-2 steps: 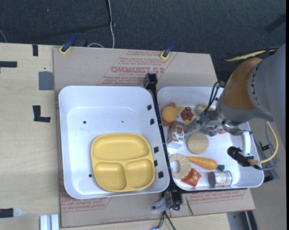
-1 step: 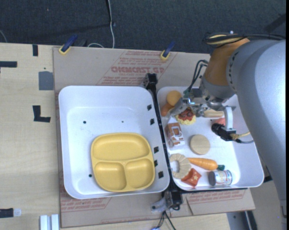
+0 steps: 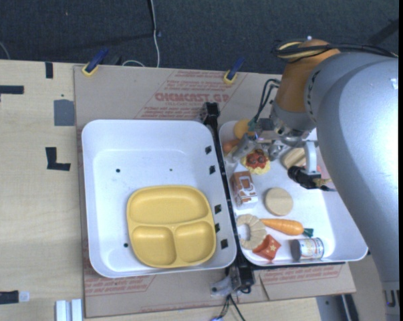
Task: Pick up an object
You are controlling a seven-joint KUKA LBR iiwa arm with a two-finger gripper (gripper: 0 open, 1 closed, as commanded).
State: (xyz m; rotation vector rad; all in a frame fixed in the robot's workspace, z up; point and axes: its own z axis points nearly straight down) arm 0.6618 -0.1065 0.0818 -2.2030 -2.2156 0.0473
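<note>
Arm (image 3: 361, 105) reaches in over the white bin (image 3: 351, 236) on its own side. The wrist is low over that bin's far end.

Jaws: cannot tell whether spread or pressed together. The wrist hardware crowds the view, and nothing is visibly pinched.

Likely target: the small round red-and-yellow toy food piece (image 3: 256, 160), directly under the jaws. It sits on the bin floor near the divider between the two bins.

Neighbours, all close:
- rounded orange piece (image 3: 239, 128), just beyond the target
- pale bread-like slab (image 3: 295, 158), just beside it on the arm's side
- small brown-and-white printed box (image 3: 244, 187), just in front of it

Further down the bin and well apart:
- tan round disc (image 3: 279, 201)
- orange carrot (image 3: 283, 227)
- small metal can (image 3: 309, 248)

The other white bin (image 3: 94, 152) carries a yellow three-section plastic tray (image 3: 171, 225), out of play.

Risks, as I judge them:
- The target looks rounded, so an off-centre squeeze could squirt it sideways.
- With the crowding, one jaw could land on the box or slab, then tip it or grab two things at once.
- The divider is near, so a descent drifting that way could strike the rim.
- A shallow descent would close on air.
</note>
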